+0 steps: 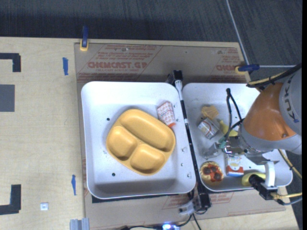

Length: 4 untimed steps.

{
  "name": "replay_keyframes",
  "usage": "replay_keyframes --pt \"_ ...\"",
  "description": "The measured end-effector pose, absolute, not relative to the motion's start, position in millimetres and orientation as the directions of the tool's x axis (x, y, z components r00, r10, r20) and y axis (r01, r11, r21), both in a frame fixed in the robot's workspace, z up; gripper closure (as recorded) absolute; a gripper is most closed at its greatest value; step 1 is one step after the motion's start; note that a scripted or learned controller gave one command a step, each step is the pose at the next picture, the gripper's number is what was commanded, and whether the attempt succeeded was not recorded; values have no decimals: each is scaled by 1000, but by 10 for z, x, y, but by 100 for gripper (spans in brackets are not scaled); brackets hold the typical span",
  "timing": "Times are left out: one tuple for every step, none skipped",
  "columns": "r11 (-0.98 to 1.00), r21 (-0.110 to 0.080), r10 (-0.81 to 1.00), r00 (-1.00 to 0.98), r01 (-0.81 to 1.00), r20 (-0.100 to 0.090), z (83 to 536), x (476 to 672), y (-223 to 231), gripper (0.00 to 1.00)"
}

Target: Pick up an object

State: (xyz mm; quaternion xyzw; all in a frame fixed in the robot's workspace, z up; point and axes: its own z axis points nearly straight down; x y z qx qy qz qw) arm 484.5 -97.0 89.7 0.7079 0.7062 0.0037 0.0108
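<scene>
Two shallow white bins side by side on a printed brown cardboard sheet (158, 63), left bin (93, 128) and right bin (283, 176) touching along the middle. Over in the left bin, a big yellow plastic three-compartment tray (140, 140) lying slantwise, and just beside its upper right corner a small red-and-white sachet (166, 113), close to the bin's right wall. Now the right bin, and plenty of clutter: a tan biscuit-shaped piece (209, 111) near the top, a crumpled silvery packet (207, 127) just below it, a round toy pizza with red and dark toppings (211, 171) at the lower left corner, a red-and-white carton (234, 166) just to its right, and a curved yellow banana-like piece (252, 178) by the lower rim. Reaching in from the right, the grey arm with its orange band (268, 116), hanging over the middle of the right bin. Down low among the clutter, the gripper (224, 146), just beside the silvery packet and above the carton. Open or closed, impossible to tell from up here, and nothing visibly held.
</scene>
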Motion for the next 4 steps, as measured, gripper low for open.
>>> replay_keyframes --pt "-2 20 1000 2 1000 -10 895 4844 -952 0" --pt "-2 20 1000 2 1000 -10 894 4843 -951 0" --pt "-1 20 1000 1 1000 -9 892 4842 -956 0" --pt "2 18 1000 -2 1000 -6 887 4840 -997 0"
